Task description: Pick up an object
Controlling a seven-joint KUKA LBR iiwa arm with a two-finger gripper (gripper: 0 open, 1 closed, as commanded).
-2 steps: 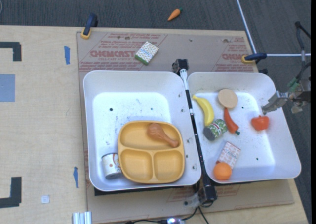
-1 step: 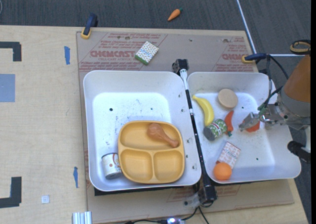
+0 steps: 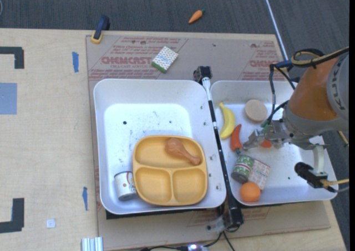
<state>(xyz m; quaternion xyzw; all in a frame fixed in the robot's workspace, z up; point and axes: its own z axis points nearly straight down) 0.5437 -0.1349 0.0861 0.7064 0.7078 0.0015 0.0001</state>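
Arm reaches in from right w/ gripper (image 3: 256,140) low in the right bin (image 3: 288,186), its fingers (image 3: 250,142) pointing left toward a red pepper (image 3: 237,137); can't tell if they're parted or clenched, and nothing visibly sits btwn them. Pepper lies just beside a banana (image 3: 226,120) near bin's left wall. A tan round disc (image 3: 256,110) sits toward the back, a small can (image 3: 250,170) lies on its side toward the front, an orange (image 3: 250,192) touching front rim. Left bin (image 3: 111,133) holds a yellow divided plate (image 3: 170,170) w/ a drumstick (image 3: 182,150) in its top section, plus a small cup (image 3: 125,185) beside it. On the counter behind: a small box (image 3: 165,59).
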